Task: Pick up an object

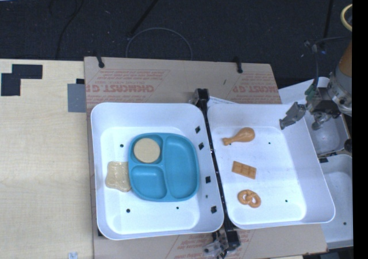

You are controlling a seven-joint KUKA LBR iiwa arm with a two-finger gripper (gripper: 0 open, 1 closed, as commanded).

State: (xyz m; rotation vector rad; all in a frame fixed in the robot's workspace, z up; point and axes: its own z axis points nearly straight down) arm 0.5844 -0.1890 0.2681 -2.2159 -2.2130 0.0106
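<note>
- Inside the right bin [299, 194], three small things are lying well apart from one another: a tan drumstick-shaped piece [240, 136] toward 12 o'clock, a flat orange-brown bar [243, 169] at the middle, and a pretzel [249, 198] toward 6 o'clock.
- Any of the three is serving as the task's thing; none is being touched or lifted.
- Over at 9 o'clock, the left bin [109, 120] is carrying a blue divided plate [172, 171] with a round beige biscuit [146, 150] in its upper-left compartment, and a pale bread-like slice [118, 176] is lying just beside the plate's left edge.
- At 2 o'clock from the bar, the claw [290, 115] is hanging over the right bin's upper-right rim, carrying nothing; whether it is wide or narrow I cannot tell.
- By my reading, the approach step is in hand: no target is reached.
- Next, the arm probably needs to be travelling toward 8 o'clock and descending squarely over one piece, the drumstick being nearest.
</note>
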